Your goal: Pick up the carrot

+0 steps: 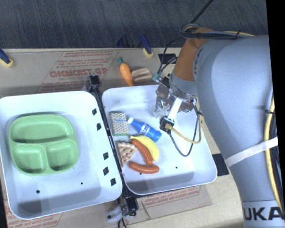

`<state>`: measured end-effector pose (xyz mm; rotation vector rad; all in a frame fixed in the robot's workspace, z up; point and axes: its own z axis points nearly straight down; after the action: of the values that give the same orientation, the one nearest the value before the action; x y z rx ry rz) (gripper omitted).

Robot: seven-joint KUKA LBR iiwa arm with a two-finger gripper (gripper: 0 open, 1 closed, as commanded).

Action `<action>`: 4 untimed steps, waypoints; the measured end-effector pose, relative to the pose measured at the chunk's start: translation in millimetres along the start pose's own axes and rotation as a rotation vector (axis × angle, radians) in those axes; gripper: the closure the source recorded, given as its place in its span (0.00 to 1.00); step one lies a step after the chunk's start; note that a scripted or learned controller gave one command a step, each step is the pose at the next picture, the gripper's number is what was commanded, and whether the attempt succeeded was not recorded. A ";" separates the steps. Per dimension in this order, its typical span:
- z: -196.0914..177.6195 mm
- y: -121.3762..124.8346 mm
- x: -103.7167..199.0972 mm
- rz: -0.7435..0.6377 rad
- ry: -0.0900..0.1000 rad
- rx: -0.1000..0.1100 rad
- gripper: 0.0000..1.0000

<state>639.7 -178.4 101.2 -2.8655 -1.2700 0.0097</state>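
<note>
The carrot [125, 73] lies outside both bins, on the cardboard sheet [79, 67] that covers the bench, just beyond the far rim of the right bin [201, 165]. Its green top points away from the bin. A tan block-shaped item [141, 75] lies beside it and appears to touch it on the right.

The end effector [167, 106] hangs over the far right part of the right bin, near the carrot but apart from it, with the bin rim between them. Its state cannot be told from this view; nothing is seen held in it.

Probable faults from this position:

1. Rim collision. A low, direct path toward the carrot would likely strike the bin rim. The arm should rise before crossing.
2. Wrong object. The tan item sits so close that a closing grasp may catch it, or push the carrot aside.
3. Roll-away. The carrot is rounded and tapered; an off-centre grasp could squeeze it out across the cardboard.
4. Cable snag. A dark looped cable [184, 142] hangs from the wrist into the bin, near the blue bottle [145, 128], banana [150, 146] and sausages [143, 167]; arm motion could drag them.
</note>
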 end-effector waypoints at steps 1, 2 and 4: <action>-139.7 2.5 -14.1 0.169 0.003 -0.006 1.00; -47.3 -76.4 38.3 0.062 -0.001 -0.002 1.00; -99.4 -73.2 71.5 -0.104 -0.001 -0.002 1.00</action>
<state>634.3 -76.7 201.0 -2.7974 -1.4184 0.0096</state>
